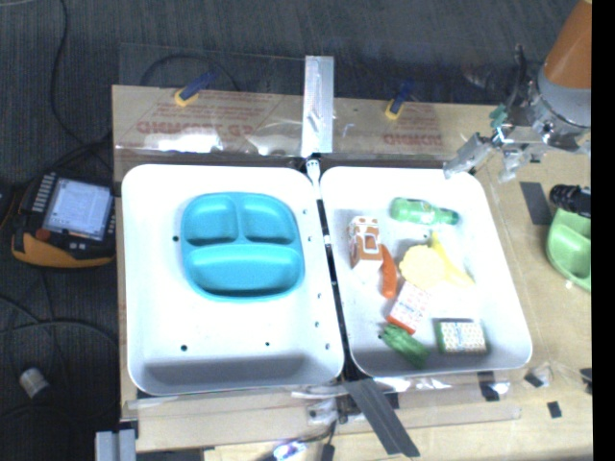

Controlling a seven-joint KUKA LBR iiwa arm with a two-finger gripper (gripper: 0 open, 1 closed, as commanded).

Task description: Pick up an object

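The right bin (500, 257) holds a heap of small objects: a green bottle (423, 211), an orange-and-white toy (363, 238), an orange carrot-like piece (387, 272), a yellow lump (432, 262), a red-and-white packet (411, 305), a dark green item (404, 344) and a small green-edged box (459, 335). My gripper (485, 161) hangs over the bin's back right corner, above and behind the bottle. Its fingers are spread open and hold nothing.
A blue divided plate (242, 243) lies in the left bin (154, 334). A green cup (572, 243) stands on the bench right of the right bin. A handheld device (67, 214) sits off the bench at left. A plastic sheet with yellow clips (192, 88) lines the back.
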